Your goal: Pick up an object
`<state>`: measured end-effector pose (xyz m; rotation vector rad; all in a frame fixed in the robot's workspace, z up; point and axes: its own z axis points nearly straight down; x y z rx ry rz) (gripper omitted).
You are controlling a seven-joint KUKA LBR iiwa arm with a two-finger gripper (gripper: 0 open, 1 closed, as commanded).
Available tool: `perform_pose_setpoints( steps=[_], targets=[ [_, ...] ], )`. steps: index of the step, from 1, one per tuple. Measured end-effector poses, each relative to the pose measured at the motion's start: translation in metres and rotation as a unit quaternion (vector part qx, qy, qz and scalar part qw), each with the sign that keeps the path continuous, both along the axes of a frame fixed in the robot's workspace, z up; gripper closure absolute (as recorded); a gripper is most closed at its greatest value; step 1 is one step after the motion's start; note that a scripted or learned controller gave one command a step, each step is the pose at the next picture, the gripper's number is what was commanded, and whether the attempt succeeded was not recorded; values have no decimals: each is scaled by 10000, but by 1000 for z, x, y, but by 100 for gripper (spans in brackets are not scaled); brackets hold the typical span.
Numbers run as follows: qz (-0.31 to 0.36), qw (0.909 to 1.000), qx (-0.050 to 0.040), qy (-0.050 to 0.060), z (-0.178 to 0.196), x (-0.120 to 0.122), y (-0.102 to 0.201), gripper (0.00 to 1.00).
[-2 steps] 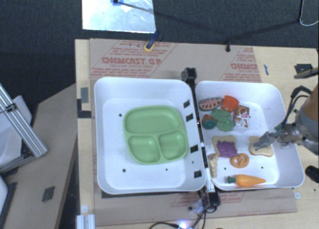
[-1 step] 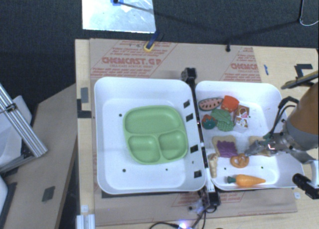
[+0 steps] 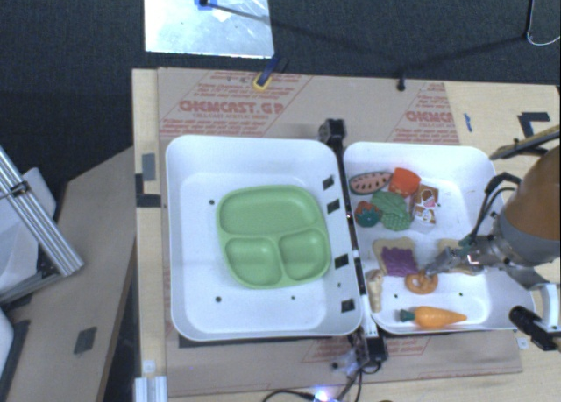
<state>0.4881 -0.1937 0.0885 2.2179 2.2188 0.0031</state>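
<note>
The right bin (image 3: 465, 164) holds several toy foods: a watermelon slice (image 3: 370, 183), an orange piece (image 3: 404, 180), a green leafy piece (image 3: 391, 209), a small red-and-white box (image 3: 427, 205), a purple cluster (image 3: 400, 261) on a tan slice, a round orange pretzel-like piece (image 3: 421, 283), and a carrot (image 3: 436, 315) near the front wall. My gripper (image 3: 445, 260) reaches in from the right, low over the bin, its tip just right of the purple cluster and above the round orange piece. Nothing shows between its fingers.
The left bin (image 3: 188, 216) bears a green three-compartment plate (image 3: 270, 236). A black divider (image 3: 344, 216) runs between the bins. The arm's grey body (image 3: 530, 234) hangs over the right bin's right wall. A foil sheet (image 3: 209, 6) lies beyond the bench.
</note>
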Motion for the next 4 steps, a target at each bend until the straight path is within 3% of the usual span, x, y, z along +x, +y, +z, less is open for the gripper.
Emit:
perform_pose_setpoints(
  steps=[1, 3, 4],
  targets=[
    [-1, 10000, -36, -67, 13, 3, -2, 100],
    [22, 10000, -6, -15, 131, 9, 0, 100],
    [44, 10000, 6, 2, 126, 33, 41, 100]
  ],
)
